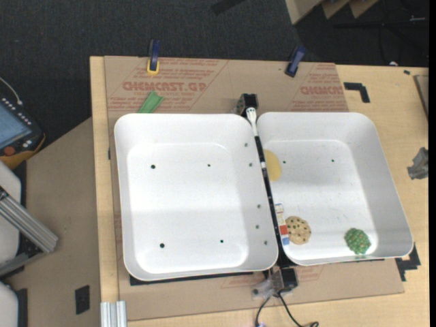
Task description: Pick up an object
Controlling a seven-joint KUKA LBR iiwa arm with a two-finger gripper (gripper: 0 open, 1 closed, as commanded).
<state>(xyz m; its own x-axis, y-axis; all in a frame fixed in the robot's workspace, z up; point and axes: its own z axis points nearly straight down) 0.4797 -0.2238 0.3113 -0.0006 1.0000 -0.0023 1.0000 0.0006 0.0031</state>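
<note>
Camera view: "CHEMCAST" printed red on cardboard [204, 80] behind bins; hand state cannot tell.

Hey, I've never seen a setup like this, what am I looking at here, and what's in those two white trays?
One camera, fixed above a workbench, looks down at a slant. Two shallow white plastic bins sit side by side on a brown cardboard sheet. The left bin has just a few dark dots on its floor. The right bin holds a pale yellow round disc, a tan speckled cookie-like piece, and a green bumpy lump. Nothing is being held.
</note>
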